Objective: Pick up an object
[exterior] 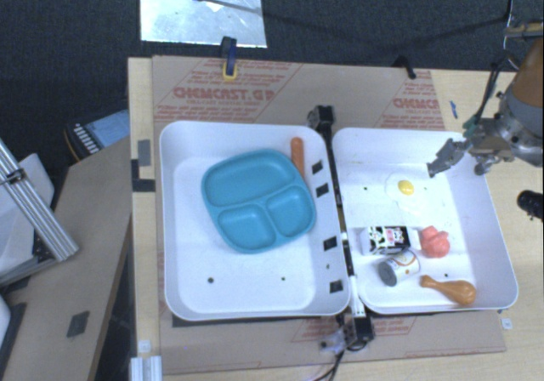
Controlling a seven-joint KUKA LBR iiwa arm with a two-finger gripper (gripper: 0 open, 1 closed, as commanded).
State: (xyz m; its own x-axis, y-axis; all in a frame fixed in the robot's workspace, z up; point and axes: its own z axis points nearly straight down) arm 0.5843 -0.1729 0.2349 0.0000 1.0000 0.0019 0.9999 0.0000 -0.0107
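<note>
From my remote seat, biggest thing in frame is the bench (280,82), covered with brown cardboard printed in red lettering. On it sit the two white bins side by side: the left bin (183,277) in the middle of the frame and the right bin (493,243) toward the right edge, clipped together along their shared wall.

The left bin holds a blue divided plate (257,199), tilted a bit, with an orange carrot-looking stick (297,155) just beside its upper right corner, up against the bin wall.

The arm (527,99) comes in at the upper right of the frame, and the gripper (460,155) hangs over the right bin's upper right area. It looks splayed, one dark finger pointing left toward the bin, nothing between the fingers as far as I can see.

Pickable stuff is all in the right bin, lower half mostly. A fried egg toy (405,187) lies near the middle, closest to the gripper but apart from it. Below that a black and white carton (388,239), a pink toy (435,241) right of it, a small can (396,268) lying on its side, and a brown drumstick-shaped thing (450,288) at the lower right.
</note>
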